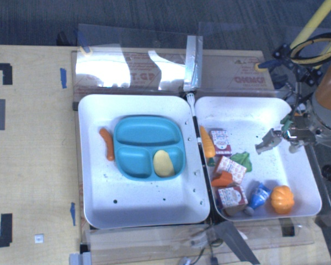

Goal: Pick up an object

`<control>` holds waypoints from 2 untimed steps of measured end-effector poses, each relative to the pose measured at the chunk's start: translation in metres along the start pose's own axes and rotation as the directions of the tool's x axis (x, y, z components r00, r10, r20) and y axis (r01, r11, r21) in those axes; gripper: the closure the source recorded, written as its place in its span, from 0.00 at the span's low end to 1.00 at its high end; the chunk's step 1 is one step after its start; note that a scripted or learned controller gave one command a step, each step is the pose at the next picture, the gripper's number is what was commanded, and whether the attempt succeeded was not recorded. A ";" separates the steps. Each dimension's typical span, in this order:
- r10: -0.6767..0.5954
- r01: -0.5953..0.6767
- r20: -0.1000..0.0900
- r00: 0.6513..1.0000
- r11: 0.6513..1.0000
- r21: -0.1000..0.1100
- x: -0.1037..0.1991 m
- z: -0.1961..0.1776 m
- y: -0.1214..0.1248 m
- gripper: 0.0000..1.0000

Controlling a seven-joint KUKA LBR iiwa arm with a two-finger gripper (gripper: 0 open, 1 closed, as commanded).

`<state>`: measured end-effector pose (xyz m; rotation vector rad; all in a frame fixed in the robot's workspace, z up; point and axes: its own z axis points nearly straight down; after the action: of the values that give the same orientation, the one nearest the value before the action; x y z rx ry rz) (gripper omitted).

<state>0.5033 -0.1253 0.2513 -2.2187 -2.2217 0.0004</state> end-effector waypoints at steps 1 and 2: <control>0.000 0.000 0.000 1.000 1.000 0.001 0.022 0.124 0.007 0.00; -0.032 0.032 0.000 0.999 0.999 0.002 0.011 0.150 -0.025 0.00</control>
<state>0.4780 -0.1141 0.1014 -2.1813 -2.2563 0.0032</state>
